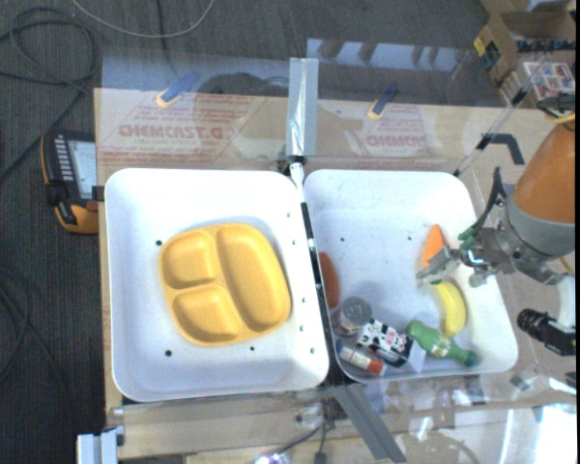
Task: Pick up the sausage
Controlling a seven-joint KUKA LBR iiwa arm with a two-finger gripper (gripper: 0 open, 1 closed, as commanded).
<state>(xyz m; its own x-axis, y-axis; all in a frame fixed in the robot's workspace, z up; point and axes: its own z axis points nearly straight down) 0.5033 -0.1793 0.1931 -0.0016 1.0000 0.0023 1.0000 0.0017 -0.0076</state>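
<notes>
The sausage point(328, 276) is a short reddish-brown piece lying against the left wall of the right bin point(387, 211), beside the divider. My gripper point(459, 271) hovers over the right side of that bin, far to the right of the sausage. It sits just above the top end of a banana point(451, 309) and next to an orange carrot piece point(432, 246). Its fingers stand open with nothing between them.
A yellow divided plate point(225, 281) lies in the left bin point(135, 211). Near the right bin's front edge are a small round can point(354, 311), a black-and-white packet point(383, 339) and a green bottle point(443, 344). The arm's orange band point(551, 177) is at the right.
</notes>
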